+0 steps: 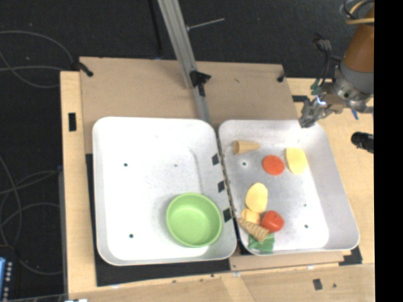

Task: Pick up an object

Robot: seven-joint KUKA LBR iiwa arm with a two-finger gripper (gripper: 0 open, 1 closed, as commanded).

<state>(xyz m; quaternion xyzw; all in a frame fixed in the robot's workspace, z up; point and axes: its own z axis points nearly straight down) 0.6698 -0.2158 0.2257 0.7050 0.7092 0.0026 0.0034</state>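
From my console I see the gripper (308, 116) hanging over the far right corner of the right bin (334, 187), just at its rim, and I cannot tell from this angle what it is doing. It carries nothing that I can make out.

The pickable things all lie in that right bin, and I place them from the orange-red disc (272, 164) near its middle. Just to the right of the disc sits a pale yellow piece (296, 160); up and to the left of it lies a small cone (245, 146), tip pointing to the bin's left wall. Below the disc rests a yellow lemon-like piece (256, 196), and further below that a crowded cluster: a red tomato-like piece (272, 221), a waffle cone (257, 231) and something green (264, 244), all touching.

The left bin (126, 168) holds a green bowl (194, 219).

I judge these to be toy food: light, stiff, smooth, likely to skid if pinched off-centre. My choice would be the disc, since it stands apart from its neighbours; I would close across its widest part. The cluster looks risky, as a descent there could nudge several pieces at once.
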